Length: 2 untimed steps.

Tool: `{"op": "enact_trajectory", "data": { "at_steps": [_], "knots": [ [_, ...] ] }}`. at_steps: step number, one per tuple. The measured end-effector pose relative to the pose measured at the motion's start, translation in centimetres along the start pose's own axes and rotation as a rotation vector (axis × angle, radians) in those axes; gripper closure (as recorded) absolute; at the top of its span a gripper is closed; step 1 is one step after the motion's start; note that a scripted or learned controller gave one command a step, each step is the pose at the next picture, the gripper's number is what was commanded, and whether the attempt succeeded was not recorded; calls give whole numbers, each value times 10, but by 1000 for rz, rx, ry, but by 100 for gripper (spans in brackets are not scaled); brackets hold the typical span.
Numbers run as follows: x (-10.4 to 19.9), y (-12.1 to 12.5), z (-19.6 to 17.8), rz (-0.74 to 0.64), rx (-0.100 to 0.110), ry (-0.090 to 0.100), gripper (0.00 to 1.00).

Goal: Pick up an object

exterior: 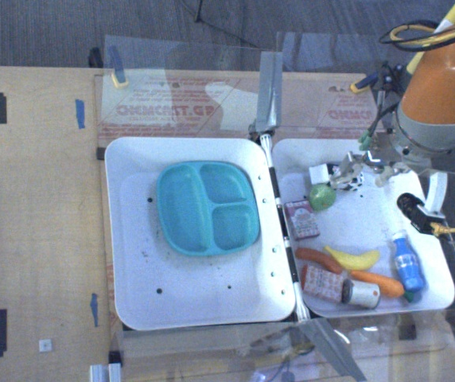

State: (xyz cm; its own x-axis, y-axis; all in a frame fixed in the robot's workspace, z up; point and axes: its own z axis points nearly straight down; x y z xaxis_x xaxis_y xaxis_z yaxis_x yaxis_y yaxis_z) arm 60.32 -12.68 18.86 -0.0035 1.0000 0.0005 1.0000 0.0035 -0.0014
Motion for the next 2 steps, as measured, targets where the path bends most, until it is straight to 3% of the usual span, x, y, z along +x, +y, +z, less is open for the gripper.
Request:
{"op": "enact_trajectory", "data": {
  "at_steps": [1, 2],
  "knots": [
    [-11, 54, 71, -35, -36, -6, 0],
    [-33, 52, 79, -26, -45, -3, 0]
  ]
}}
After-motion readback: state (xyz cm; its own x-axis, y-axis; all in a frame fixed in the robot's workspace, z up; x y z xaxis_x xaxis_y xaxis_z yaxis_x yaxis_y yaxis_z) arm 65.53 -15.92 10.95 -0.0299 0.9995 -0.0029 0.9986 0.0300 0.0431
